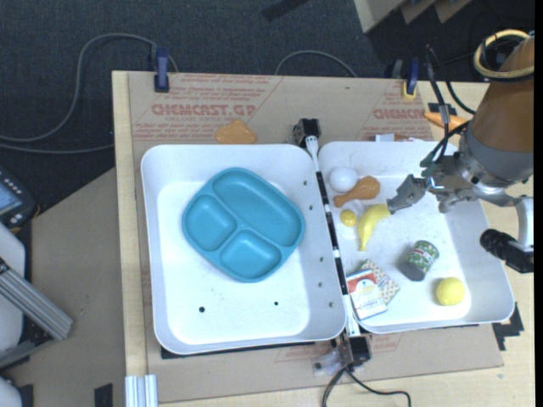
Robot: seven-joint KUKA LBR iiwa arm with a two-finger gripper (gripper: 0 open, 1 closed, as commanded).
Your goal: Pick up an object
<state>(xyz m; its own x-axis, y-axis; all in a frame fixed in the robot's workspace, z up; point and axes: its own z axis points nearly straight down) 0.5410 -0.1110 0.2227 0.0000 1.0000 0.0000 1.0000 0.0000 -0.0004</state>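
Banana [372, 223] just left of gripper [405, 195], drumstick [358, 190] and white ball [342, 179] beyond it, grip state cannot be told.

Blue plate [243, 224], yellow banana [372, 224]

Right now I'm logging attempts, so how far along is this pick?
Done: the arm has reached over the right bin, with the gripper low beside the banana. In hand: nothing is visibly between its fingers. Left: grasping and lifting something; the banana, chicken leg, white egg, can, lemon and snack packet all lie in the bin.
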